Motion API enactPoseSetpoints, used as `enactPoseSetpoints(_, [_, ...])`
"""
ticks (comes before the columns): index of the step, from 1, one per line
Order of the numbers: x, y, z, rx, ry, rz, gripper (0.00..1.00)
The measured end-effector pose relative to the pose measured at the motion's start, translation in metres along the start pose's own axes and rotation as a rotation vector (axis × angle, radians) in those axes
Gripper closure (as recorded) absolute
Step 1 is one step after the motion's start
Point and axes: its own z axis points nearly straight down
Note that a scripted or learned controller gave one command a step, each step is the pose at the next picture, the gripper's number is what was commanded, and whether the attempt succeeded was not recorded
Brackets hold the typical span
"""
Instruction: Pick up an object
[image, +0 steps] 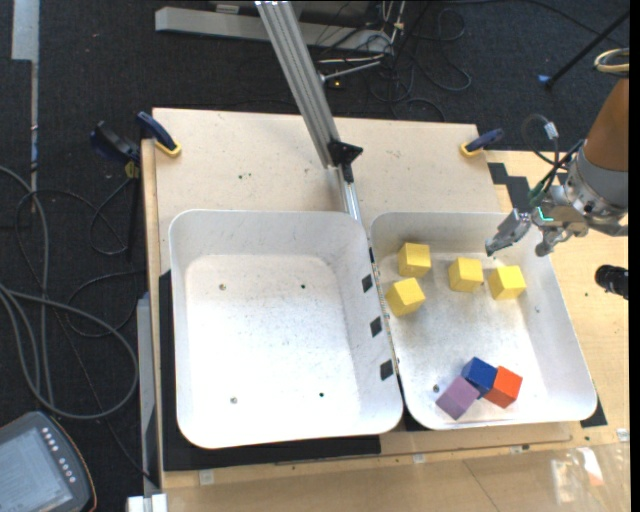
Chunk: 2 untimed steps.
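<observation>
I note the gripper (524, 238) open and empty at right of frame, poised above the rightmost yellow cube (506, 281) in the right-hand bin (560, 330), presumably lined up to descend on it.

arm (608, 160): grey, orange band | black cables | gripper (522, 238): dark fingers

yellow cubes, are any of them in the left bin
No, all four yellow cubes lie in the right bin, none in the left bin.
</observation>
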Motion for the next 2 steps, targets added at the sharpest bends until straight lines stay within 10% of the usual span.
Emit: enactPoseSetpoints(2, [0.007,0.009,0.05,-0.001,-0.001,-0.002,0.0])
